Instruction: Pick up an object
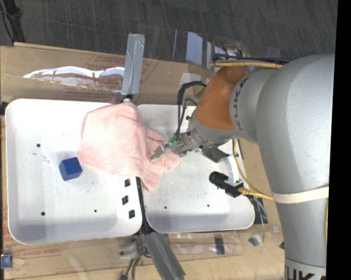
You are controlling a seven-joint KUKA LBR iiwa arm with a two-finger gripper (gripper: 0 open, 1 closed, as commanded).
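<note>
The grey arm with orange band (pixel 264 111) reaches in over the right white plastic bin (pixel 189 215). The crumpled pink cloth (pixel 120 143) drapes across the divider between both bins. The gripper (pixel 162 152) is pinching its right edge, fingers closed on fabric. Recommendation: lift straight and slowly, so the cloth clears the divider without snagging. The small blue block (pixel 70 168) lies apart.

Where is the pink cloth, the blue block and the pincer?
pink cloth (pixel 117 140), camera view, middle of the cloth
blue block (pixel 70 168), camera view, top face
pincer (pixel 158 154), camera view, at its tips by the cloth's edge
</note>
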